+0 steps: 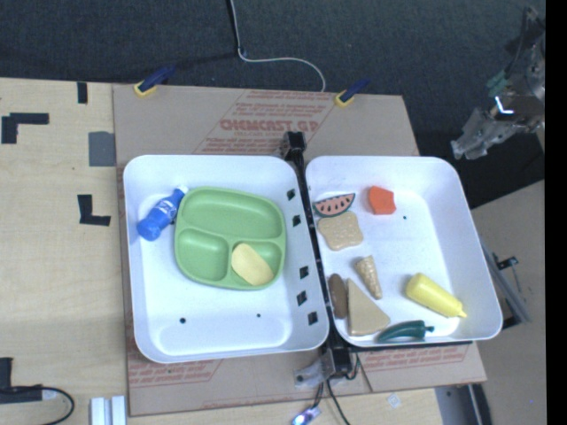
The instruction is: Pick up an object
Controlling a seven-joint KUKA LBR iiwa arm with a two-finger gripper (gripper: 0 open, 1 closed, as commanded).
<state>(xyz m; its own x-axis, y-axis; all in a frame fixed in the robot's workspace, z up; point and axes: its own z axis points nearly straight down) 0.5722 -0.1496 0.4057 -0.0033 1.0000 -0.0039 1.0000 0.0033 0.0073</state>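
Seven toys are lying in the right bin (443, 180), so we are steering the gripper (496, 118), its state unclear to us, toward the isolated orange block (381, 200).

Below me a pale wooden bench (53, 264) carries black tape marks (25, 124) and a cardboard sheet (266, 122) pinned by blue-yellow clamps (156, 79). Behind it, dark carpet (115, 16), a white cable (266, 56) snaking across. Light's even, soft.
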